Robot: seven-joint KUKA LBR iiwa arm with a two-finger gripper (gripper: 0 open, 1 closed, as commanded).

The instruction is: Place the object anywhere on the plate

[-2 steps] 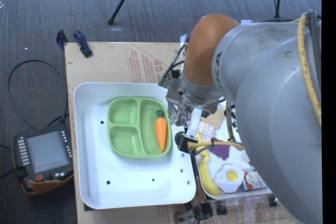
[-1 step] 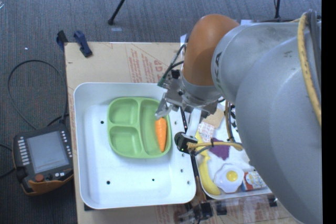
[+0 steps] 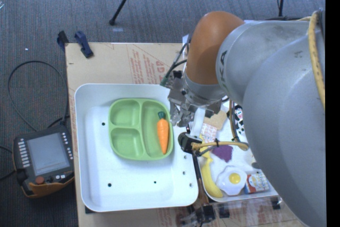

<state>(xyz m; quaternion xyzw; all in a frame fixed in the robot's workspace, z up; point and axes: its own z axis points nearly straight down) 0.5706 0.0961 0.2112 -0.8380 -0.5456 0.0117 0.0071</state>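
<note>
A green plate (image 3: 127,126) with three compartments lies in the left white bin (image 3: 95,178). An orange toy carrot (image 3: 162,134) with a green top rests in the plate's long right compartment. My gripper (image 3: 183,117) hangs just right of the plate, over the bins' shared edge, a short way from the carrot. The grey arm with its orange band covers most of the gripper.
The right bin (image 3: 234,196) holds a yellow banana (image 3: 208,177), a fried egg toy (image 3: 232,178), a purple item (image 3: 223,153), a small carton (image 3: 256,182) and a tan cracker piece (image 3: 213,120). A teach pendant (image 3: 45,159) lies on the floor to the left.
</note>
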